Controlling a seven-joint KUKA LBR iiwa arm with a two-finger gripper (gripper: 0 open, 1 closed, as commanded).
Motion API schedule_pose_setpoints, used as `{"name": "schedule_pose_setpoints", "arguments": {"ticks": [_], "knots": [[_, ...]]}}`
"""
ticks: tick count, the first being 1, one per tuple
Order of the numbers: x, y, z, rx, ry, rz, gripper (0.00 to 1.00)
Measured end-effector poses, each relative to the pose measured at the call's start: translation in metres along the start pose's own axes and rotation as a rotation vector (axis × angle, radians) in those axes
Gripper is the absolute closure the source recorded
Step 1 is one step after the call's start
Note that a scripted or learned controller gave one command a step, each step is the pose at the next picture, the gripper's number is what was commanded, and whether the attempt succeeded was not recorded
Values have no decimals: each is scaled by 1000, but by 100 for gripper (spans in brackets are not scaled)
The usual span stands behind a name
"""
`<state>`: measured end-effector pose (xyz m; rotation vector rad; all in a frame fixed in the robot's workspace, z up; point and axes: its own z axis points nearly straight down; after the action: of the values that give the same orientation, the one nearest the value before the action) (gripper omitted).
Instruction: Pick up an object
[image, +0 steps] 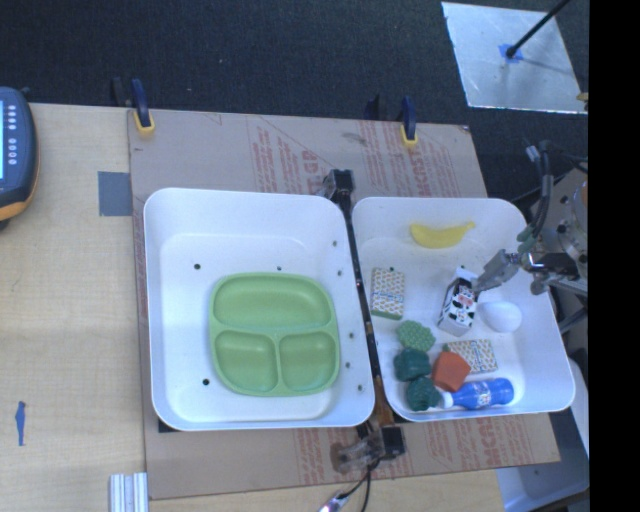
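Black-white carton (459, 301) just left of jaws, untouched.

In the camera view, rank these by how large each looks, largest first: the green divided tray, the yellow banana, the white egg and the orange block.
1. Green divided tray, by far the largest.
2. Yellow banana.
3. White egg and orange block look about alike, so I leave them unranked.
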<state>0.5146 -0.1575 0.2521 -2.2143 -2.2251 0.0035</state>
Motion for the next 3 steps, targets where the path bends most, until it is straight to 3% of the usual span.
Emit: {"name": "schedule_pose_setpoints", "arguments": {"ticks": [1,2,3], "knots": [[-24,50,142,10,1,-1,0],[13,75,158,-6,-4,-3,0],[10,75,146,-5,-5,-2,100]]}}
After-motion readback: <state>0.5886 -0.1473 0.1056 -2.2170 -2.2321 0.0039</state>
